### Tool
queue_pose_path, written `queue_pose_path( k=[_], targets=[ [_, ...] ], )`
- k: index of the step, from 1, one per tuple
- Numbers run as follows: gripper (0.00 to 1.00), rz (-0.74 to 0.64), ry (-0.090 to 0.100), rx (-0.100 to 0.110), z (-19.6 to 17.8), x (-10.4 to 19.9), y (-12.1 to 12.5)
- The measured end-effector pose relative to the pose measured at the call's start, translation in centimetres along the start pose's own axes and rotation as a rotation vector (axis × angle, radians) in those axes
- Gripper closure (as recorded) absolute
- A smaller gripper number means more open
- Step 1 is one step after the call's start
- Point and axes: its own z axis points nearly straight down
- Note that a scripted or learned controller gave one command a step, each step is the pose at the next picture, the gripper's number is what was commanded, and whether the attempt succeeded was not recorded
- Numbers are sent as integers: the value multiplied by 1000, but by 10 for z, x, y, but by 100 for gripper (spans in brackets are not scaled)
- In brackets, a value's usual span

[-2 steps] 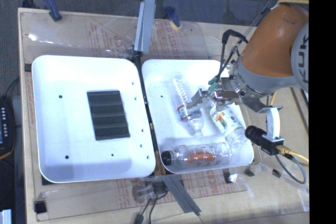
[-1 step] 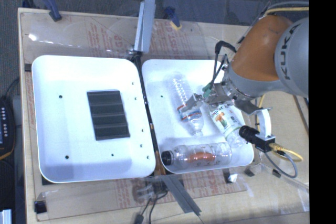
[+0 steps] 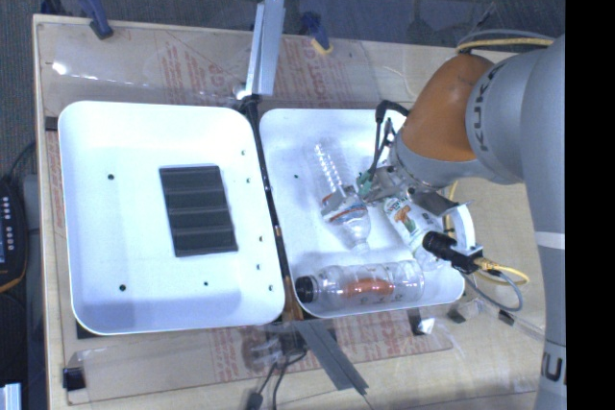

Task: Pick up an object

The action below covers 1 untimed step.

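In the right bin point(image 3: 288, 144), a clear plastic bottle point(image 3: 338, 182) lies slantwise in the middle. A second clear bottle point(image 3: 363, 284) with a black cap and a reddish label lies along the near wall. A small white and green tube point(image 3: 404, 219) rests to the right of the middle bottle. My gripper point(image 3: 368, 187) is low in this bin, under the orange wrist band, right against the middle bottle's lower end. The arm's body hides the bin's right side.
The left bin point(image 3: 96, 206) holds a black ridged rectangular block point(image 3: 197, 209) near its centre. A dark divider runs between the two bins. A metal bar point(image 3: 264, 43) stands behind them, and blue clamps point(image 3: 96, 14) sit on the bench's far edge. Cables trail at the right front.
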Motion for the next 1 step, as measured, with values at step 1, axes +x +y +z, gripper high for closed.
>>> queue_pose_path(
  k=[1],
  targets=[
    [0,-64,-4,-6,27,4,23]
  ],
)
